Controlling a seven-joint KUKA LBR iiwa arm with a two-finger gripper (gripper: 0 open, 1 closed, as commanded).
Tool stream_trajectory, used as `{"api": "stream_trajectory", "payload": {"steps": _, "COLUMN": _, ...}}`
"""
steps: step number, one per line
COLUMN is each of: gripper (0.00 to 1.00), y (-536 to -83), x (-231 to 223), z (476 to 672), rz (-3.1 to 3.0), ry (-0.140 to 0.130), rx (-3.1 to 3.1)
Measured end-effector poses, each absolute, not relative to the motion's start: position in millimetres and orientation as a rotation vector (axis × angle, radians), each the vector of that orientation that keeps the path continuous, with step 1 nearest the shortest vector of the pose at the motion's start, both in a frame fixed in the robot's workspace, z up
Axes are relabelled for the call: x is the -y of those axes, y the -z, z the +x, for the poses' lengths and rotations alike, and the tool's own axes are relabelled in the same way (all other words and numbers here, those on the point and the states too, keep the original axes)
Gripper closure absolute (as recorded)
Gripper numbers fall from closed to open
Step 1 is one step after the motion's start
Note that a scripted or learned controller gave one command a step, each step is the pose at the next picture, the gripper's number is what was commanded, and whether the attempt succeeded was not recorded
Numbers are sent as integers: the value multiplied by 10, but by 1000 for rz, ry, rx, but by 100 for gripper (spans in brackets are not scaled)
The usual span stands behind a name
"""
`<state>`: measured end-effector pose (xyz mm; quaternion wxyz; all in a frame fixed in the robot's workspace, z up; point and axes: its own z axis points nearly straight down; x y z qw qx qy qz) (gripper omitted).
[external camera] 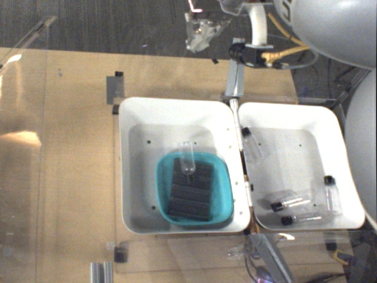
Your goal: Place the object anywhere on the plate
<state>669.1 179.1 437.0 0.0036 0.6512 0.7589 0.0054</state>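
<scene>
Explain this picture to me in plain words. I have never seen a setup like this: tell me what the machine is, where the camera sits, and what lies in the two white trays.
One camera looks down at a slant on a wooden bench. The big grey shape at upper right is a robot arm. Its end effector, the grasping part, hangs above the bench behind the trays; I see nothing held in it.

The left bin holds a teal plate bearing a dark ridged block. A clear vial lies over the plate's far edge and onto the block. The right bin holds several more clear vials with black caps, mostly near its front, such as one at. Placing an object on the plate is the job.
</scene>
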Motion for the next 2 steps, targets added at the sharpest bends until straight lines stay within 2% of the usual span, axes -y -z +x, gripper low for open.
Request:
{"api": "stream_trajectory", "payload": {"steps": 1, "gripper": 100, "y": -4368, "x": -2265, "z": 6689, "rz": 1802, "ry": -16, "rx": -2564}}
{"api": "stream_trajectory", "payload": {"steps": 2, "gripper": 100, "y": -4378, "x": -2200, "z": 5494, "rz": 1441, "ry": -14, "rx": -2783}}
